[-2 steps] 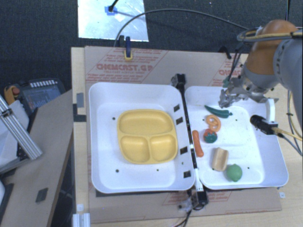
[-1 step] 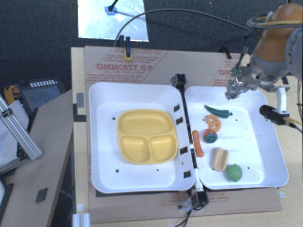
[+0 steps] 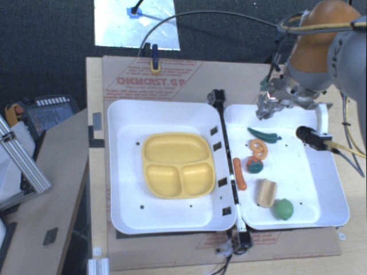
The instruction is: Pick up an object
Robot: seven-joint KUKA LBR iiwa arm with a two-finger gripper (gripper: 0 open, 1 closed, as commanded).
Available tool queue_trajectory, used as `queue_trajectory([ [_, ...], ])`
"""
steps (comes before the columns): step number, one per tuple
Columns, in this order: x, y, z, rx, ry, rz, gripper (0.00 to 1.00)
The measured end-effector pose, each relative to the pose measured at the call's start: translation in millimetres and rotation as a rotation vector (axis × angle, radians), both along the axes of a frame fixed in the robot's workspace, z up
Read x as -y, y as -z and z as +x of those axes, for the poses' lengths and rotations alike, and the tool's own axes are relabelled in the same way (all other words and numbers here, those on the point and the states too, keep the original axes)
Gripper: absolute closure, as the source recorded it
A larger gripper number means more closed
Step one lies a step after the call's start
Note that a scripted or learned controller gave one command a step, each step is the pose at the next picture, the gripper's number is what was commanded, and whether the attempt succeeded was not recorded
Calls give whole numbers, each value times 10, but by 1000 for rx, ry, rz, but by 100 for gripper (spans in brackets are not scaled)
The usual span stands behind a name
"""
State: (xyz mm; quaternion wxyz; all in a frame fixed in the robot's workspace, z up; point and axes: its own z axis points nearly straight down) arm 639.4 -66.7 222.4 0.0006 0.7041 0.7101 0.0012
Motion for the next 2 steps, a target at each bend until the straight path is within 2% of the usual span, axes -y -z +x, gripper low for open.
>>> queue_trajectory([
  [1,-567,-84,-56,-1,-1,1,100],
  [2,-1118,27,-225,-4,-1,1,100],
])
